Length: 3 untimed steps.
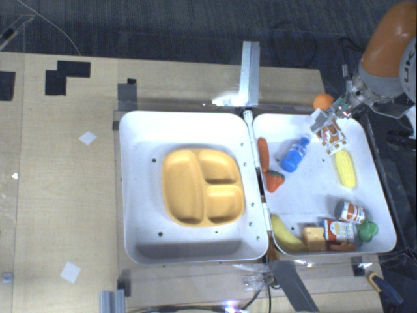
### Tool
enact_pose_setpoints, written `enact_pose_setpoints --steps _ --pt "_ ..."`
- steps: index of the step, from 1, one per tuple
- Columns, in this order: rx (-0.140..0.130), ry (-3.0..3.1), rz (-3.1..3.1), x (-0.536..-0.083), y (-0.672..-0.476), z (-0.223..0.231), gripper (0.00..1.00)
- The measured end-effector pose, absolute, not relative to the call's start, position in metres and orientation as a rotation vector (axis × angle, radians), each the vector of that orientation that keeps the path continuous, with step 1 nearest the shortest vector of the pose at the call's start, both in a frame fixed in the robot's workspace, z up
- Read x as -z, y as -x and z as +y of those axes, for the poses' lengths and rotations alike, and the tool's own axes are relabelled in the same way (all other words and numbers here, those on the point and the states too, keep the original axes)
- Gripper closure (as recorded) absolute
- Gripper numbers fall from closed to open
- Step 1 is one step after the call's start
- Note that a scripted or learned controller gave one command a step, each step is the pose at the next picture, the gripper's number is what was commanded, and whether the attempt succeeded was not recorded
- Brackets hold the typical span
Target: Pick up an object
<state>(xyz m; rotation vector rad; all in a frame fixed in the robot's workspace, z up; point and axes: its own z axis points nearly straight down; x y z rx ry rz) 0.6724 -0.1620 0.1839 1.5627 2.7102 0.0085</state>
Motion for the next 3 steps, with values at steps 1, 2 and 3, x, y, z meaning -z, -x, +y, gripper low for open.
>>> enact_pose_setpoints --steps 1,2,3 --pt "-0.004 -1.823 2.553 -0.172 -0.580 -0.164 1.00" --pt "-0.005 -2.177 2.260 -0.195 -0.609 -0.121 1.00" --pt "-0.003 -1.942 2.463 -0.213 -0.563 -0.147 1.00"
